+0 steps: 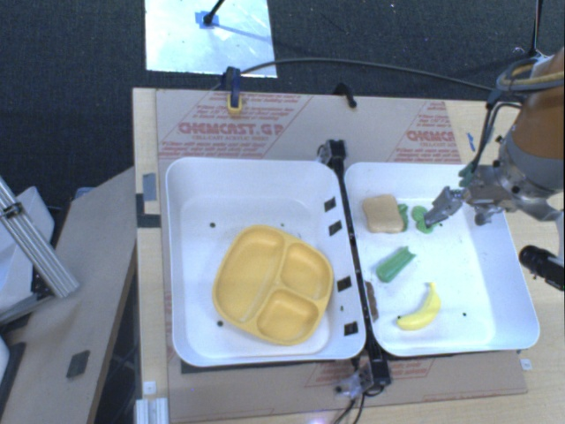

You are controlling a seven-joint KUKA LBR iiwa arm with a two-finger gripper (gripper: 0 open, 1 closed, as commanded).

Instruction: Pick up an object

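Observation:
The right bin (512, 272) holds a tan slice of bread (382, 213), a small green piece (418, 218) beside it, a longer green vegetable (395, 263) and a yellow banana (421, 310). My gripper (462, 212) hangs over the back of this bin, coming in from the right below the orange-banded wrist. Its fingers stand apart and open. The left fingertip (443, 206) is right at the small green piece, and nothing sits between the fingers.
A yellow divided plate (274, 283) lies in the left bin (194, 201). A black divider with clips (346, 237) runs between the bins. A black knob (540, 263) juts in by the right bin's edge.

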